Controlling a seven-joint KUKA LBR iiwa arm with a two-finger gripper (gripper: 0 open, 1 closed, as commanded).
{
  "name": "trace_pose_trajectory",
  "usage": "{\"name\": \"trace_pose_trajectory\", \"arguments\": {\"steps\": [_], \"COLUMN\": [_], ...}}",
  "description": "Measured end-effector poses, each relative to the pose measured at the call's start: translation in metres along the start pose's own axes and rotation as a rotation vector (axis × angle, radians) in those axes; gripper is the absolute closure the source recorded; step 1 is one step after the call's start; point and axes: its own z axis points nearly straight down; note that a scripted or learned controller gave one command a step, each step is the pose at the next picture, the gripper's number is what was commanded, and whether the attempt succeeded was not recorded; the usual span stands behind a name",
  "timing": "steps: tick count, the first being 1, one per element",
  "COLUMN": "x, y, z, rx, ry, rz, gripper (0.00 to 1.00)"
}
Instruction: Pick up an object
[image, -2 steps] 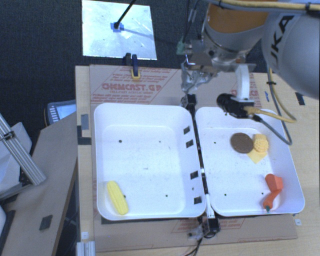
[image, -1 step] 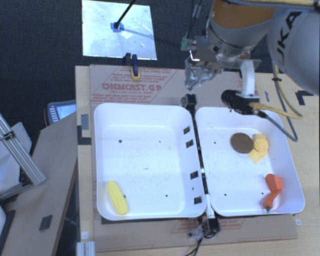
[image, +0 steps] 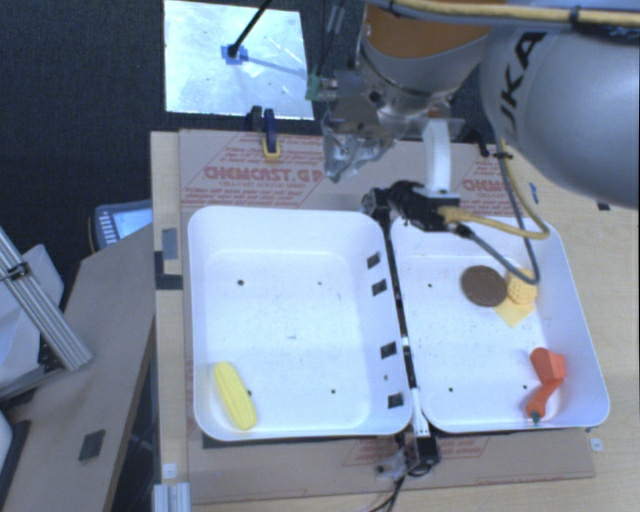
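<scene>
Corn (image: 234, 395) lies at the lower left of the left bin (image: 285, 222). The gripper (image: 345, 158) hangs above the bins' top edge; whether it is open I cannot tell. Descending near the wall, it could clip the rim.

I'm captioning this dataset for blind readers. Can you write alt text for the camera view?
A grey robot arm with its gripper raised above the far edge of two shallow white bins. The left bin holds a yellow corn cob near its front left corner; the right bin holds a brown disc, a yellow cracker piece and an orange carrot.
</scene>
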Motion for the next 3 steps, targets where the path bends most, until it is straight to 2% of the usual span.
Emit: {"name": "trace_pose_trajectory", "arguments": {"steps": [2, 3], "x": [-0.002, 0.053], "y": [0.001, 0.003], "z": [-0.022, -0.011], "rx": [-0.005, 0.001], "ry": [0.0, 0.0], "rz": [-0.007, -0.001], "gripper": [1.0, 1.0]}}
